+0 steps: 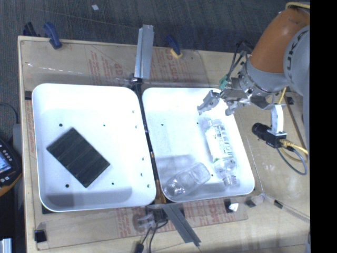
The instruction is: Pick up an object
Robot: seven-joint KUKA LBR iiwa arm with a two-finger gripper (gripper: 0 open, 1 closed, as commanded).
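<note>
Pincer (219, 104) spread — above right bin's (158, 141) rim

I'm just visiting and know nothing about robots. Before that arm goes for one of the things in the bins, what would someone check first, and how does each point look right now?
1. Something to pick is in reach: ok. A clear plastic bottle lies in the right bin, just below the gripper.
2. Gripper has nothing in it: ok, its fingers stand apart with nothing between them.
3. Gripper lined up over the bottle: not ok, it sits above the bottle's upper end, near the bin's far rim.
4. Crowding: not ok, a second clear bottle lies close by.
5. Other choice: ok, a flat dark pad lies alone in the left bin.
</note>
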